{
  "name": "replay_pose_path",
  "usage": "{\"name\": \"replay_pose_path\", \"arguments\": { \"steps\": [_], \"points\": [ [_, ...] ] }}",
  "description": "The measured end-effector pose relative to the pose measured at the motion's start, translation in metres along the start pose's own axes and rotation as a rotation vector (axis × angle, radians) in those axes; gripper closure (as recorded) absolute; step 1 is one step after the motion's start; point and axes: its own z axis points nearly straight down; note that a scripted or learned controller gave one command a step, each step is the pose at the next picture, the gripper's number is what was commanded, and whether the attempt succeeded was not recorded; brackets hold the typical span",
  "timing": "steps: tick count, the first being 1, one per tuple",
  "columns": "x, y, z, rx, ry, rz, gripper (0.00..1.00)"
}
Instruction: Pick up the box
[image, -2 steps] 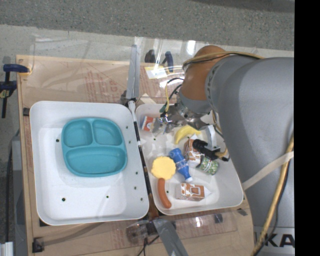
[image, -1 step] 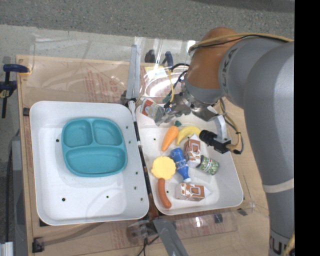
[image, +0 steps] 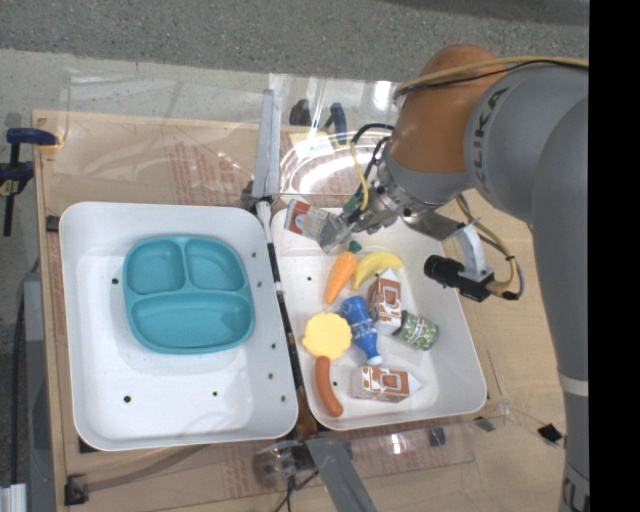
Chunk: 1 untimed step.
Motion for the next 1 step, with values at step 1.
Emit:
{"name": "replay_pose_path", "arguments": {
  "steps": [1],
  "points": [
    [-0.0011,0.0002,-0.0114,-0.001,-0.002,-0.002,1.00]
  ]
}}
